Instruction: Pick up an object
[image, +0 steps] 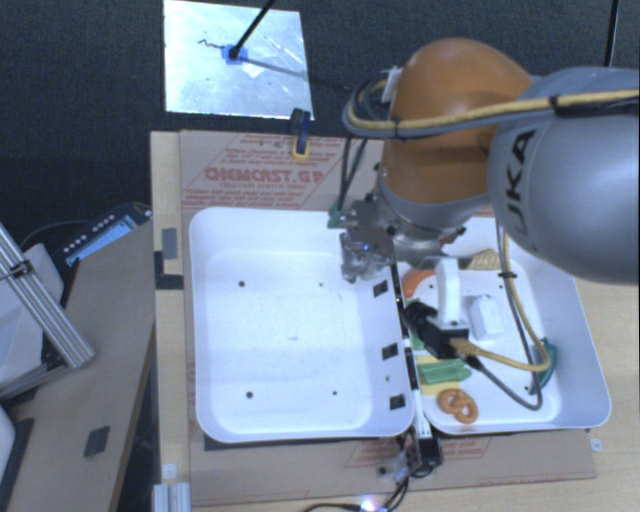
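The grey arm (560, 160) with its orange band (450, 110) reaches in from the right and covers much of the right-hand shallow white bin (570, 330). Yellow and green cables (520, 355) loop from the wrist across that bin, lying over part of its contents. The metal two-finger gripper (358, 262) hangs at the upper right part of the left-hand shallow white bin (230, 400), close to the divide between the bins; whether it is spread or pressed together cannot be told from this angle, and nothing is seen in it.

The right bin holds the objects: a brown pretzel-shaped piece (458, 405) near the front, a flat green ridged piece (443, 373) just behind it, a white block-like item (486, 318), and an orange object (418, 281) partly hidden under the wrist.

Under the bins lies a cardboard sheet (250, 165) printed in red with "CHEMCAST". A yellow-and-blue clamp (300, 135) grips its far edge. The letters "KA" (520, 180) show on the arm.
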